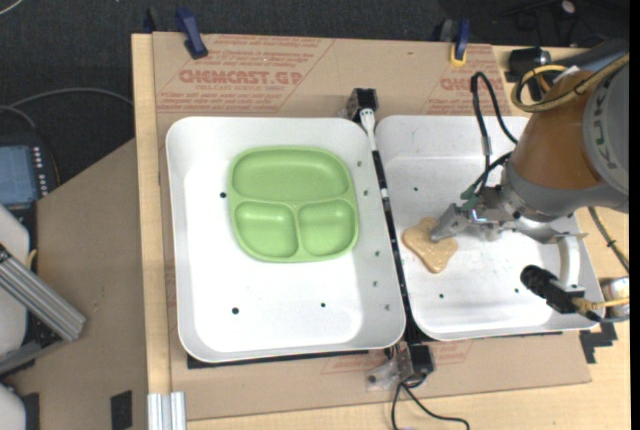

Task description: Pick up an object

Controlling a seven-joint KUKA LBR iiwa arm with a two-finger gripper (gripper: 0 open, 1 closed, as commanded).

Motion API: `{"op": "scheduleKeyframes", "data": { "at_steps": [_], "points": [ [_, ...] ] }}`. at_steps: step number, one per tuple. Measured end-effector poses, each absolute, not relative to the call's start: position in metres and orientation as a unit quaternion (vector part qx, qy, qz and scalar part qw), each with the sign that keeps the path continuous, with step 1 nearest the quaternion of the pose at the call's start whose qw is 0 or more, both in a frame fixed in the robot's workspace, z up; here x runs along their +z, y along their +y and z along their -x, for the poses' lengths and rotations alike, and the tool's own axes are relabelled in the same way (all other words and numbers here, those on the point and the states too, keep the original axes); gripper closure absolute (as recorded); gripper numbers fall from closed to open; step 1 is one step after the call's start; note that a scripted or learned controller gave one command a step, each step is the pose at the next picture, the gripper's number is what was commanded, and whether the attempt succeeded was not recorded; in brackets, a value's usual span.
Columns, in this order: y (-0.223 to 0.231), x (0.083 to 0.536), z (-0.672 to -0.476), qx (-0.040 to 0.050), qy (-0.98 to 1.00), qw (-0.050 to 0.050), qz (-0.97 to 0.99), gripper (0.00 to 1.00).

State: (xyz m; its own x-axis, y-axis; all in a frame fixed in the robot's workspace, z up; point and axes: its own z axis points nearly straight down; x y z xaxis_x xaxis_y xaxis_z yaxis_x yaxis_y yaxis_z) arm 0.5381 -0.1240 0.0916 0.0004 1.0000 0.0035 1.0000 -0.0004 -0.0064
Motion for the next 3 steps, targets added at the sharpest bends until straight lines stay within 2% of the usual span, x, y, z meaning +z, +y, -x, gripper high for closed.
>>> {"op": "scheduleKeyframes", "data": {
  "at_steps": [1,2,3],
  "points": [
    [-0.058,0.190,-0.478,-0.0020,-0.709,0.000,0.705,0.00],
    [-0.069,0.372,-0.482,-0.0067,-0.708,-0.008,0.707,0.00],
    [0.002,0.312,-0.480,0.0015,-0.710,0.003,0.704,0.00]
  ]
}}
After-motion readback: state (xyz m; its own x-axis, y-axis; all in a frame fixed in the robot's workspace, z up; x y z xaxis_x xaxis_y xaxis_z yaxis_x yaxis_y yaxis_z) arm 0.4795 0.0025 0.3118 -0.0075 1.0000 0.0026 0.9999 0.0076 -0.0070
